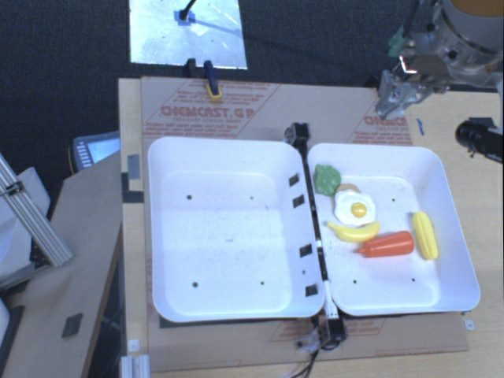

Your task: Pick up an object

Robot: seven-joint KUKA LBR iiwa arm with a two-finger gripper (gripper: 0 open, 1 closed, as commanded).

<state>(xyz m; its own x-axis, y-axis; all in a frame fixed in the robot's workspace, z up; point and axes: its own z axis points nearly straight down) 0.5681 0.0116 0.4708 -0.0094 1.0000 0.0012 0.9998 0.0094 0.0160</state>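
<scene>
The right bin (453,211) holds several toy foods: a green leafy piece (327,179), a fried egg (355,208), a yellow banana (353,231), a red-orange carrot-like piece (387,244) and a yellow corn cob (425,235). My gripper (396,99) hangs high above the bench behind the right bin's far edge, well apart from all of them. Nothing shows between its fingers.
The left bin (165,211) lies beside the right one, joined by a black-clipped divider (311,219). A blue and yellow clamp (212,80) sits at the cardboard's far edge. A shiny sheet (187,22) lies beyond the bench.
</scene>
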